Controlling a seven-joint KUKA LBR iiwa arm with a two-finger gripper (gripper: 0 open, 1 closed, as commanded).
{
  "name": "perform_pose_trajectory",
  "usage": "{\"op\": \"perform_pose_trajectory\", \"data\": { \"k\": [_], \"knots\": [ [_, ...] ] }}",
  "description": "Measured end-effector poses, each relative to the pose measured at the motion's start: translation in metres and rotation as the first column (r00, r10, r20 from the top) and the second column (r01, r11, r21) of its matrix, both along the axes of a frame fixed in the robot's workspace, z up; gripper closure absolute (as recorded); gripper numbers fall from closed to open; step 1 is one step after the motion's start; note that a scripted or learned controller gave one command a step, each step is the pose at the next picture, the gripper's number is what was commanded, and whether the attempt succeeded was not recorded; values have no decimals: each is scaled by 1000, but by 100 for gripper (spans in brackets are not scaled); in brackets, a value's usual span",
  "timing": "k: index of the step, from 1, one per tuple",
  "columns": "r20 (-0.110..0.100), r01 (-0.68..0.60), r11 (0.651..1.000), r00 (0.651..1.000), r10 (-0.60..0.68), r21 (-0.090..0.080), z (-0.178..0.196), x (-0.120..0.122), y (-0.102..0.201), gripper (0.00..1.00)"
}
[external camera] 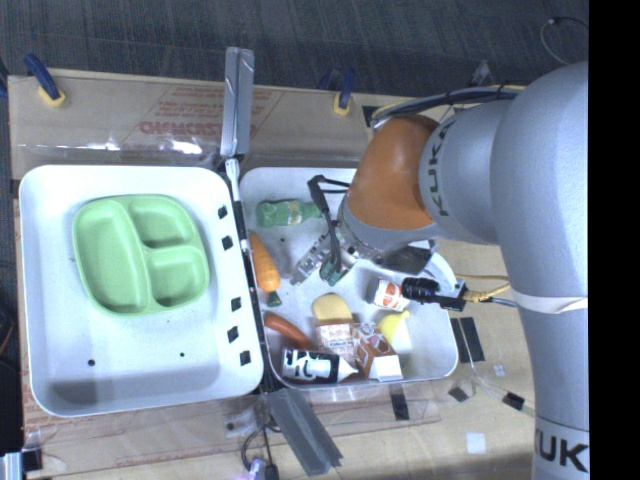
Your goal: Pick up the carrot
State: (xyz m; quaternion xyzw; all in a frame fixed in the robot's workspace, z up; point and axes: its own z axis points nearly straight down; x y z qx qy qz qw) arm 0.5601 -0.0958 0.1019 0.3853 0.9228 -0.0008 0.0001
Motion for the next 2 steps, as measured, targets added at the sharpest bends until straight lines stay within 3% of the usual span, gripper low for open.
{"op": "perform_pose_trajectory", "data": {
  "k": [1,2],
  "knots": [
    [0,87,996,996,-87,2,91,17,87,100],
    [0,88,996,996,-88,1,90,17,87,0]
  ]
}}
